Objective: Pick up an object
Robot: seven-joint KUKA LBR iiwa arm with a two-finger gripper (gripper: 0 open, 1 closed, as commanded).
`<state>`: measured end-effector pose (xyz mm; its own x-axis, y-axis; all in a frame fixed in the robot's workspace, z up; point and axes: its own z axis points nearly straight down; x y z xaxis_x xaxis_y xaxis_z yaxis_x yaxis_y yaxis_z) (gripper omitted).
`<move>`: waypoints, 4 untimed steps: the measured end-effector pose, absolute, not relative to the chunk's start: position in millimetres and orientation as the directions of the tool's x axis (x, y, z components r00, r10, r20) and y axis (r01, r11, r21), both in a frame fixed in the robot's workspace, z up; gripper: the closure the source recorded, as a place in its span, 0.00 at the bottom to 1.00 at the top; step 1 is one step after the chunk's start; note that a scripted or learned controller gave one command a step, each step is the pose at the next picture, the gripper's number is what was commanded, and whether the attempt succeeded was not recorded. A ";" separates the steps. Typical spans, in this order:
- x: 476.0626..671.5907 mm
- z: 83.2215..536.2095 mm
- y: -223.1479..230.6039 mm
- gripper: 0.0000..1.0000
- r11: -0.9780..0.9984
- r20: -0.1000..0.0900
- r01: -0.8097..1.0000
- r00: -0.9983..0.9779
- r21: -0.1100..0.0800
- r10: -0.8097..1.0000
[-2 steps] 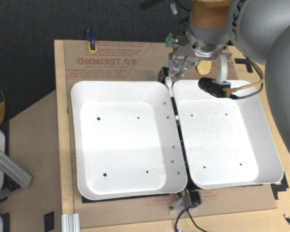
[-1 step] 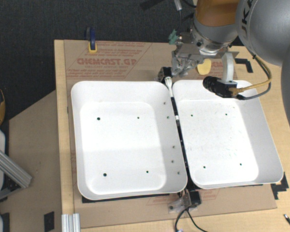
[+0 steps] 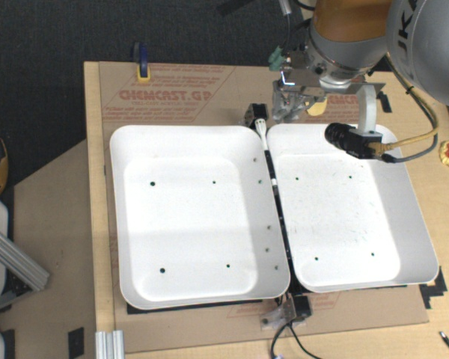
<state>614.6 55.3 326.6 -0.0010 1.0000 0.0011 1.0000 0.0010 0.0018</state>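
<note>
we see open floor across the left bin [image 3: 187,212], and most of the right bin [image 3: 352,223] is just as open. the raised rims meet in a ridge between the bins, held by a black clip [image 3: 256,115] at the far end. the arm's wrist [image 3: 348,21] and gripper [image 3: 293,105] crowd the far edge of the right bin, with a black cylinder [image 3: 350,140] and its cable jutting over that bin's far corner.

Smooth white plastic bins [image 3: 135,200]
</note>
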 end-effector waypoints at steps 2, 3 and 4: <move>664.6 273.0 222.4 1.00 0.014 0.006 1.000 -0.014 0.003 1.000; 653.7 297.4 225.6 1.00 0.002 0.002 1.000 -0.002 0.005 1.000; 667.8 349.5 180.7 1.00 -0.004 0.000 1.000 0.004 0.008 1.000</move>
